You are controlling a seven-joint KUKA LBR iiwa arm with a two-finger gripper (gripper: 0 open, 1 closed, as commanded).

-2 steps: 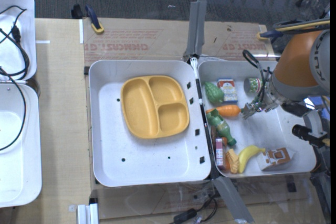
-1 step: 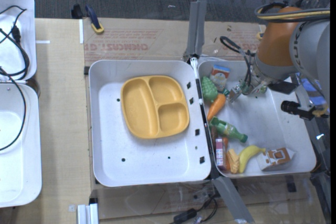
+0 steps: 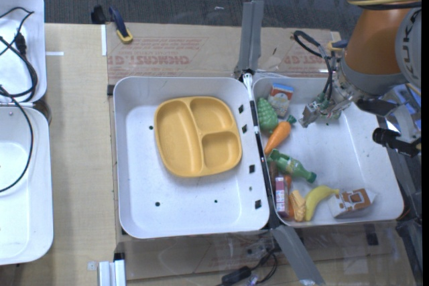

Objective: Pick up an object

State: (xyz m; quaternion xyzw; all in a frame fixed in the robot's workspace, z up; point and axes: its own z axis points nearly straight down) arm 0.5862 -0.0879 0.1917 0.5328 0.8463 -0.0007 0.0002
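The gripper [image 3: 320,110] is seen low over the right bin [image 3: 375,171], near its upper edge. Whether the jaws are parted cannot be told, and nothing is seen between them. The carrot [image 3: 277,136] is found just left of them, apart, beside the green bottle [image 3: 293,167].

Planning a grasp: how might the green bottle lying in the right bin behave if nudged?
The small green plastic bottle lies on its side, so its round body would probably roll. It looks light and may slide on the smooth white bin.

Grey arm [image 3: 402,23], orange band, black looping cables, small metal pincer [image 3: 320,110]
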